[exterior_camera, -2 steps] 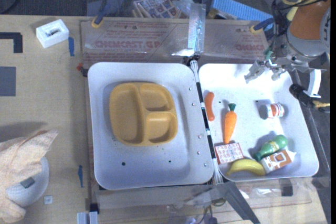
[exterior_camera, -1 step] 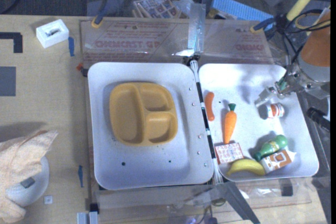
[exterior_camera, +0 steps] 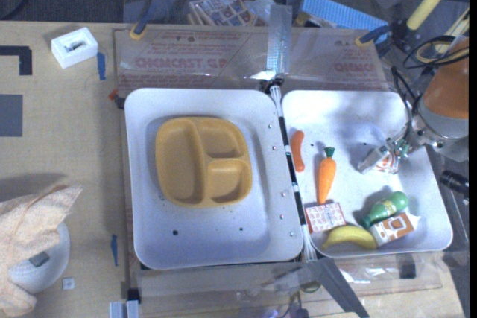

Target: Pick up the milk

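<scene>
The arm (exterior_camera: 447, 97) was cut off by the right edge, and its gripper (exterior_camera: 384, 158) was too blurred to make out. A cloth (exterior_camera: 30, 216) ran off the left edge, partly covering a bowl (exterior_camera: 37, 264).

The gripper (exterior_camera: 381, 158) hangs low over the right bin (exterior_camera: 350, 112), near its right wall. Below it lie a small carton (exterior_camera: 395, 228), a green bottle (exterior_camera: 387, 206), a banana (exterior_camera: 350, 237) and a carrot (exterior_camera: 326, 175). A yellow tray (exterior_camera: 203, 160) sits in the left bin (exterior_camera: 149, 234).
</scene>
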Motion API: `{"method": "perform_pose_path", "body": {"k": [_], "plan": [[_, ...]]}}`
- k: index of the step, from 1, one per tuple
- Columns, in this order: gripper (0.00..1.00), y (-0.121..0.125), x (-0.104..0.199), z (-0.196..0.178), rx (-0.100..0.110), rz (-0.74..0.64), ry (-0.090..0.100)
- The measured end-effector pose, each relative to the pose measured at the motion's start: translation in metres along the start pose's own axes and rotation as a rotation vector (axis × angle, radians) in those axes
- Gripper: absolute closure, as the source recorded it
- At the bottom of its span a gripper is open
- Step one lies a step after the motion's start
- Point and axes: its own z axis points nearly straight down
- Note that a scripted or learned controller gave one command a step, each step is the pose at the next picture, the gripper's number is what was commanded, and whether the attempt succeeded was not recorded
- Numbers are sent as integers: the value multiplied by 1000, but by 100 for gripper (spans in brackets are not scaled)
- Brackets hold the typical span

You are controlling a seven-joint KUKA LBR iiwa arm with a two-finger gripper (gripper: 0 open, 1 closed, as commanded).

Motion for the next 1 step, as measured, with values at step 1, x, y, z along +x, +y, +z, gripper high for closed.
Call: {"method": "perform_pose_path", "body": {"k": [1], "plan": [[0,-27,14,0,1,-135,-1]]}}
